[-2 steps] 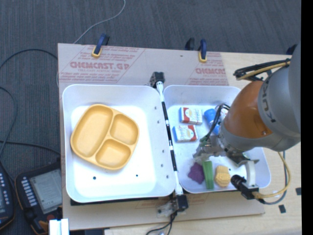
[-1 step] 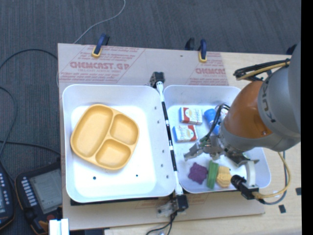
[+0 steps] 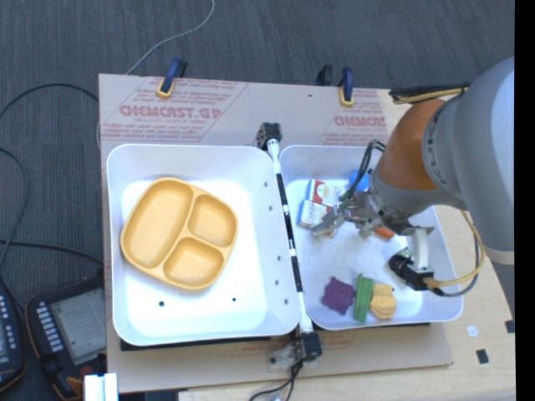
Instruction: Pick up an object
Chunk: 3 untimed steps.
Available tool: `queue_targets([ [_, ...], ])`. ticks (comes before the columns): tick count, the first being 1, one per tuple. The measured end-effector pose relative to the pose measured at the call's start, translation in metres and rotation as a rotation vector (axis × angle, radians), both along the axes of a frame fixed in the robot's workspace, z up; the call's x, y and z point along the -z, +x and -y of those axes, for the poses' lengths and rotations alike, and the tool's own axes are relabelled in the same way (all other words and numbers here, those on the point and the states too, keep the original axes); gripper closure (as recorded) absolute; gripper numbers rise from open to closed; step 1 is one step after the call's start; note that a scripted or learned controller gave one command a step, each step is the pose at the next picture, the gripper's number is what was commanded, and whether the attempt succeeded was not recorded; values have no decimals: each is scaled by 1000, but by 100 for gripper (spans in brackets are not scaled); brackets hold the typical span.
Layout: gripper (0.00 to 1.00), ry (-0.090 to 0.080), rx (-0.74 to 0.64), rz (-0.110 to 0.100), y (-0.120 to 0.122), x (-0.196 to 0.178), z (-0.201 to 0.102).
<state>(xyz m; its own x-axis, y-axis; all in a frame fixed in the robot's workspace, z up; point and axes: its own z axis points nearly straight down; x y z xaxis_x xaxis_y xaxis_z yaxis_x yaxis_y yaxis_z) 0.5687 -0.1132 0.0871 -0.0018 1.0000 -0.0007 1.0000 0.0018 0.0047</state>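
**Grey arm low over R bin, hand at carton**

Grey arm (image 3: 468, 157) w/ orange band comes in from the right, wrist down inside R bin (image 3: 443, 307). Hand (image 3: 334, 221) sits at upper-left part of that bin, touching or just beside a small red/white carton (image 3: 315, 200). Fingers too cluttered to read, so can't tell if hand is released or clenched, and can't tell if anything is grasped. Small orange piece (image 3: 383, 234) just under the wrist. Near bin's front edge: purple item (image 3: 338, 294), green item (image 3: 364, 297), yellow item (image 3: 383, 302) in a row, close together, well apart from hand. L bin (image 3: 125, 307) holds a yellow 3-compartment tray (image 3: 179, 233), lying flat. Both bins sit on desk (image 3: 167, 111) w/ clamps at the far edge.
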Motion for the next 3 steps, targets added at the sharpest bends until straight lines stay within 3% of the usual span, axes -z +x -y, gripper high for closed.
queue_targets([
  [1,100,-1,-2,2,1,-9,0],
  [2,0,-2,-2,1,1,-9,0],
  [3,100,-2,-3,-2,1,-17,0],
])
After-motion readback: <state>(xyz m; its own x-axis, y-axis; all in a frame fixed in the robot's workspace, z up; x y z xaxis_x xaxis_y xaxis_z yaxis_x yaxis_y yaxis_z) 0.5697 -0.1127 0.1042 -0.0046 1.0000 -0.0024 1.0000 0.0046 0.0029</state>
